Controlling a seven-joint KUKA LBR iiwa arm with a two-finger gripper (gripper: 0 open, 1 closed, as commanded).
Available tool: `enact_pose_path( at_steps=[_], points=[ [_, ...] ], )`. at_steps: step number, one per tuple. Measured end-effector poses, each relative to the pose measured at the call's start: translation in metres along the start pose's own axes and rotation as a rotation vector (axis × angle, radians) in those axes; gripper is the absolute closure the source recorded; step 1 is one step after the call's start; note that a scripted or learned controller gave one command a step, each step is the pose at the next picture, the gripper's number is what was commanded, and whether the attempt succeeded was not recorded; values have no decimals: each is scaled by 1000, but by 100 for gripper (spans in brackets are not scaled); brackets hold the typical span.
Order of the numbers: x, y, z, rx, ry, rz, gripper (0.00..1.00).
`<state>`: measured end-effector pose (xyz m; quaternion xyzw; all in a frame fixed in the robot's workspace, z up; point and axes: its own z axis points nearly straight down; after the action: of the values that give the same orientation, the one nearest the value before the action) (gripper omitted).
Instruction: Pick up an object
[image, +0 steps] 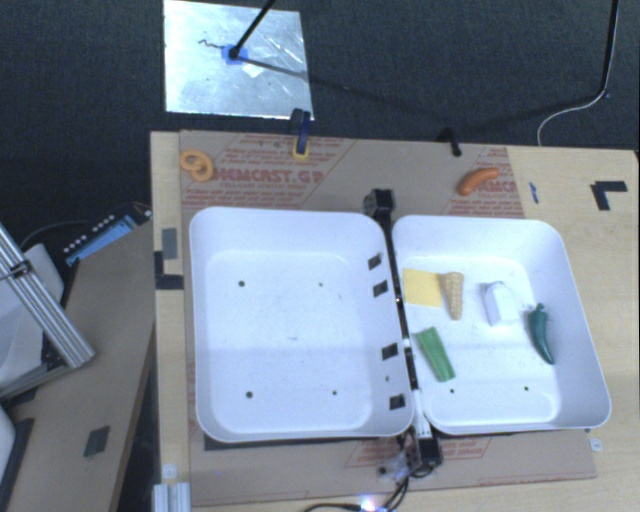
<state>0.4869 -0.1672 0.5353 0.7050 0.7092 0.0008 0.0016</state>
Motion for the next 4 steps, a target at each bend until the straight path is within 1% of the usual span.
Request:
enact_pose_path(
  at_steps=[3, 4],
  points=[
    [28, 0, 0, 0, 0, 2, 100],
    [44, 0, 0, 0, 0, 1, 100]
  ],
)
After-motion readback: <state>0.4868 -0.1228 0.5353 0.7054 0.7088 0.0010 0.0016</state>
